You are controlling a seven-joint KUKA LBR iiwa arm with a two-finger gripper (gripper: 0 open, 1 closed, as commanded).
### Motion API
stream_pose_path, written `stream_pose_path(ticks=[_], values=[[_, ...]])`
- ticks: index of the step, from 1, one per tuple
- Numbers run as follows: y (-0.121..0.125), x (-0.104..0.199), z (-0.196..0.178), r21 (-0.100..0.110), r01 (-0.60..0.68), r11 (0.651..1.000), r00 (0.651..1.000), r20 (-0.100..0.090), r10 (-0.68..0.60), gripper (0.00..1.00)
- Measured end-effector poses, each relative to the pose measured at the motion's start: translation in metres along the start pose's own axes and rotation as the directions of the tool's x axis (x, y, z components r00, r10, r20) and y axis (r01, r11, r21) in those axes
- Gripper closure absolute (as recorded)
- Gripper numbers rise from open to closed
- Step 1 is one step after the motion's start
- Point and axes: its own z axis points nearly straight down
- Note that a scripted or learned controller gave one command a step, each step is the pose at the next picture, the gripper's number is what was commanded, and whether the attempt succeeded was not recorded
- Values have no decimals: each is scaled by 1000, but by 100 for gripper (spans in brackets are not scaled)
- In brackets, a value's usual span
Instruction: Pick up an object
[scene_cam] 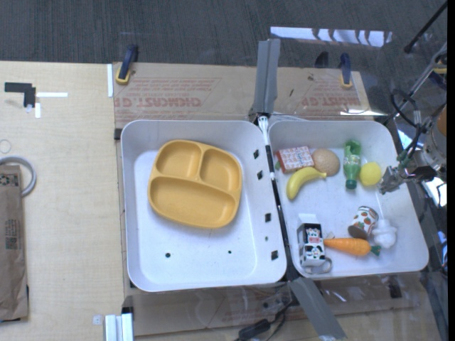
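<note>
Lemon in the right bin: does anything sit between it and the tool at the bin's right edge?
Nothing visible does. The tool sits just right of the lemon with only bare bin floor between them. The green bottle stands on the lemon's far side, left of it, so it is out of the path.

Glossy white plastic bins (135, 190); smooth matt yellow plastic plate (194, 183); pale wood-grain worktop (57, 190); brown printed cardboard (185, 94) at far side.

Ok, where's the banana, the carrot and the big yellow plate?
banana (304, 180), camera view, middle of its curved yellow body.
carrot (347, 246), camera view, middle of its orange length.
yellow plate (196, 212), camera view, floor of its large front compartment.
</note>
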Motion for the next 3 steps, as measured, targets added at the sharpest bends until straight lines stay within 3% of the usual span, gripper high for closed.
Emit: stream_pose_path(ticks=[1, 2, 3], values=[[0, 0, 0, 0, 0, 1000, 1000, 0, 0, 0], [91, -17, 93, -3, 174, 985, 985, -1, -174, 0], [92, -18, 86, -2, 174, 985, 985, 1, -174, 100]])
